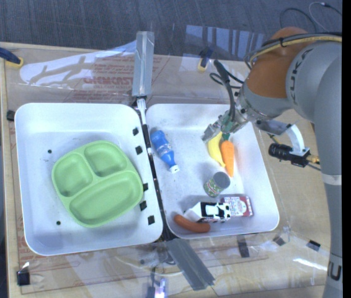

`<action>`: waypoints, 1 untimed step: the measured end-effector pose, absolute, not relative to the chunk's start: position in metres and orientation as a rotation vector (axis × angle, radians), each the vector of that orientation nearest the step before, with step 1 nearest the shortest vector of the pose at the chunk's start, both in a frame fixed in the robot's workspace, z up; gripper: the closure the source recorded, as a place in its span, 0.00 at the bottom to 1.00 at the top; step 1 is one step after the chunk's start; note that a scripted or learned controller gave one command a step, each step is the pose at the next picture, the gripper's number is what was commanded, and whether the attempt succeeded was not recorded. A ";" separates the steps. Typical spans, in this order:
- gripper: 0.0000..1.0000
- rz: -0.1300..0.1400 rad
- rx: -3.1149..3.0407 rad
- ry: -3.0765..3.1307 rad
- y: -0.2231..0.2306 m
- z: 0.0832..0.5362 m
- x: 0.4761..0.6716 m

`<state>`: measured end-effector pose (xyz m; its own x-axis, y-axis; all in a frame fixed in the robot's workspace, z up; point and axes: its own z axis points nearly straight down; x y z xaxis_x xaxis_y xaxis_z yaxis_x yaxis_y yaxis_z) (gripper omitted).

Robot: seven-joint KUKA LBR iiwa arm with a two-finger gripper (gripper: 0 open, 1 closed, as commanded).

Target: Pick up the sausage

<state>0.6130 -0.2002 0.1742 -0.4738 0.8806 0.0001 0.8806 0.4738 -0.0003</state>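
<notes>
Sausage [192, 224]: lies flat near the front edge of the right bin [188, 120], long axis running roughly left to right. Its right end sits just beside, perhaps touching, the milk carton [226, 208].
Neighbours: a small can [217, 183] stands behind the carton; a carrot [227, 156] and a banana [215, 149] lie further back; a blue bottle [163, 148] lies near the left wall.
Left bin [26, 160]: carries a green divided plate [98, 182], no part in this task.
Gripper [222, 129]: hangs over the back of the right bin, above the banana and carrot, well apart from the sausage. I cannot tell how it is set.
Handling, judged: likely light, smooth and round, so apt to roll or slip from a pinch.
Where to take hold, judged: across the middle, closing on the narrow width; the left half is freer, away from the carton and front wall.
</notes>
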 end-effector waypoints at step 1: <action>1.00 0.000 -1.196 -2.903 -0.175 0.091 0.540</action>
